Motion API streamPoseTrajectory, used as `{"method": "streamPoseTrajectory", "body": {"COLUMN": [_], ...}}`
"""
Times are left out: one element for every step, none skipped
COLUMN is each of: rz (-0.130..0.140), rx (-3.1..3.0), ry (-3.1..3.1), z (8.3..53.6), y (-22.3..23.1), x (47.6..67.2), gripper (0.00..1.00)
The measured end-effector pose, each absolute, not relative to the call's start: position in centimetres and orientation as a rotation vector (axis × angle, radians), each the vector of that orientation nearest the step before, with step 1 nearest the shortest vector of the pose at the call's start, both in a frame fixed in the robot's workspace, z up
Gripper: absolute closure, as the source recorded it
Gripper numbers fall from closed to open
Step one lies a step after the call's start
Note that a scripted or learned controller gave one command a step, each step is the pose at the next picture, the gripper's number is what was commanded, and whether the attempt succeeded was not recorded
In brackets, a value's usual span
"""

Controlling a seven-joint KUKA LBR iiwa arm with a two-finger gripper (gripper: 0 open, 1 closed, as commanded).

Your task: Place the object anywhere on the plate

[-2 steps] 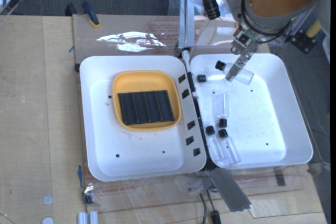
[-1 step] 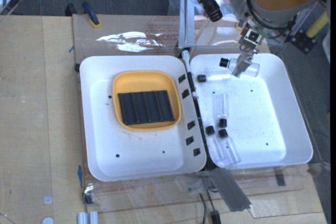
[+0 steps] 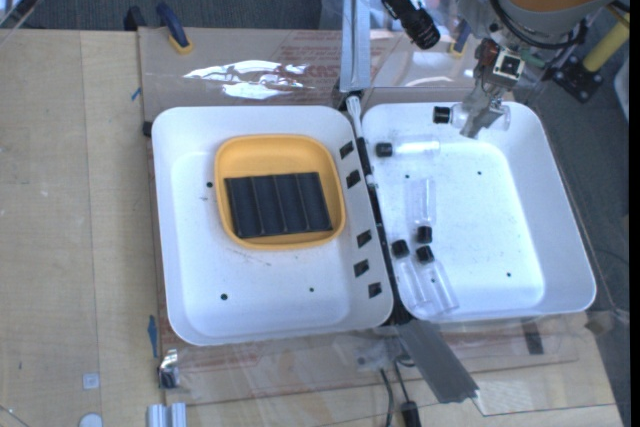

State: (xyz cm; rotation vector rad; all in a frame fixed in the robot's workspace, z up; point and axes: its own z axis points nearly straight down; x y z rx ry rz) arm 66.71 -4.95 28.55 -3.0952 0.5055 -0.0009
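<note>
A yellow plate (image 3: 232, 158) with rounded corners lies in the left white bin (image 3: 190, 295). A black ribbed rectangular object (image 3: 277, 204) lies flat on the plate, covering most of its floor. My gripper (image 3: 479, 119) hangs over the back edge of the right white bin (image 3: 520, 245), far to the right of the plate and apart from the black object. Nothing can be made out in it.
Several clear tubes with black caps lie in the right bin: one (image 3: 410, 148) near the back left, one (image 3: 422, 203) in the middle, one (image 3: 432, 287) at the front. A small black piece (image 3: 441, 115) sits beside the gripper. Black clips line the divider (image 3: 360, 205).
</note>
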Motion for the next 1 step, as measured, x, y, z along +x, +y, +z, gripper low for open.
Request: {"method": "streamPoseTrajectory", "body": {"rz": [-0.005], "rx": [-3.120], "ry": [0.308], "z": [35.39], "y": [-7.34], "x": [66.74], "gripper": [1.00]}}
